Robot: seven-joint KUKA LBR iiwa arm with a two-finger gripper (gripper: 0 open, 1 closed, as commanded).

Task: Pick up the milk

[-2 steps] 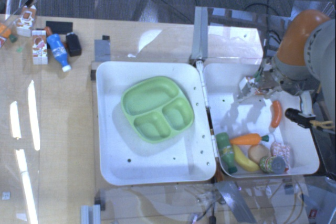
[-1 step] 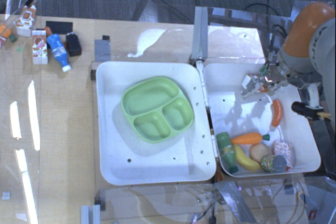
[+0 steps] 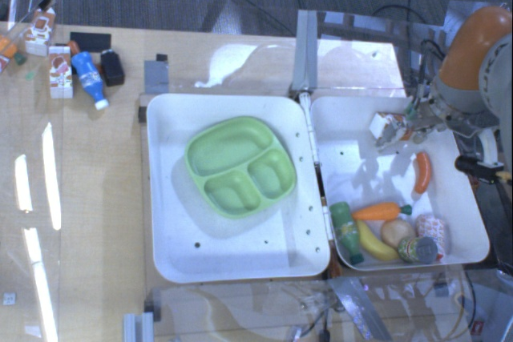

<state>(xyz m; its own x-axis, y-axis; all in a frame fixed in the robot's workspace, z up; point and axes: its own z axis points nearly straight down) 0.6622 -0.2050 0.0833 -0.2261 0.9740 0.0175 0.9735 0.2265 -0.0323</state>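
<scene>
Gripper (image 3: 398,132) low in right bin (image 3: 353,152), fingers apparently closed around milk (image 3: 381,125), carton tilted at its left tip. Grip looks shallow; carton may slip on lifting. Sausage (image 3: 422,172) lies just below-right.

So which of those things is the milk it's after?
Look in the right-hand white bin, at its far end, away from the heap of toy food. The milk is the small white carton under the gripper; everything else there is coloured and rounded.
</scene>
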